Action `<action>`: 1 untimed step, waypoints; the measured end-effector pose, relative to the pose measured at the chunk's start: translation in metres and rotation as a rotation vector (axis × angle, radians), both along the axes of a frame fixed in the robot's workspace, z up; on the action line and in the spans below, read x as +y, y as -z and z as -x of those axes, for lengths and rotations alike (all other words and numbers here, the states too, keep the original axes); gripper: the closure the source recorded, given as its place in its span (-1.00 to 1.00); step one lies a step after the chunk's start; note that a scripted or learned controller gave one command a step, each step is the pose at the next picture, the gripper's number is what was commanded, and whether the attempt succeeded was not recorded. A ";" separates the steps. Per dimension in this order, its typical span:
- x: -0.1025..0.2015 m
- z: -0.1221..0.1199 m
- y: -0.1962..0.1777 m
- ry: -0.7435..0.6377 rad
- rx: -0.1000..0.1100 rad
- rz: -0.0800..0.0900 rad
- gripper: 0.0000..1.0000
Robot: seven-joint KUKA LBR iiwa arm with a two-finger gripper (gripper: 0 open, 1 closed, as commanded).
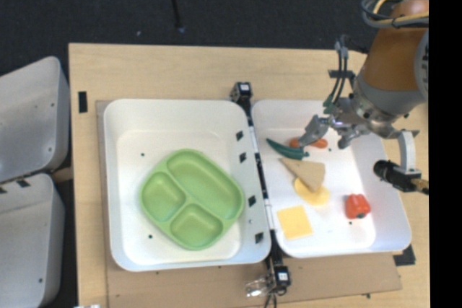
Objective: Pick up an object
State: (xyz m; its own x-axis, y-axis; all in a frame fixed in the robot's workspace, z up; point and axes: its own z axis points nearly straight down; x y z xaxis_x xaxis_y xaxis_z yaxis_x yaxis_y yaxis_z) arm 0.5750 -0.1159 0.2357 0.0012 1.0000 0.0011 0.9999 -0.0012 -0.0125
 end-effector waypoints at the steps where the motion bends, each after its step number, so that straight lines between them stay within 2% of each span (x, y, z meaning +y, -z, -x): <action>1: 0.000 -0.002 -0.007 -0.003 -0.013 0.002 -1.00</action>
